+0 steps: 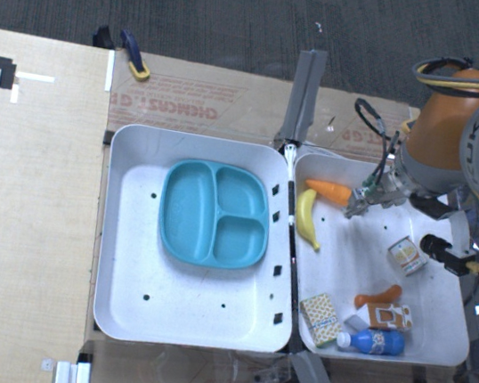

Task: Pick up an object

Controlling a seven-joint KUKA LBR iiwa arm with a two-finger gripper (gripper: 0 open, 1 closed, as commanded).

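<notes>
The right bin (430, 352) holds an orange carrot (330, 191) and a yellow banana (307, 217) near its back left corner. A small white can (404, 255) lies toward the right wall. An orange piece (378, 297), a small carton (389, 317), a blue and white bottle (370, 343) and a patterned box (320, 317) cluster at the front. My gripper (360, 201) hangs low at the back of this bin, just right of the carrot's tip. Nothing shows between its fingers.
The left bin (114, 301) carries a teal divided plate (216, 214). A grey upright post (303, 97) stands behind the wall between the bins. My arm's orange band (443, 128) and cables fill the right bin's back right corner. A blue and yellow clamp (133, 56) lies on the bench.
</notes>
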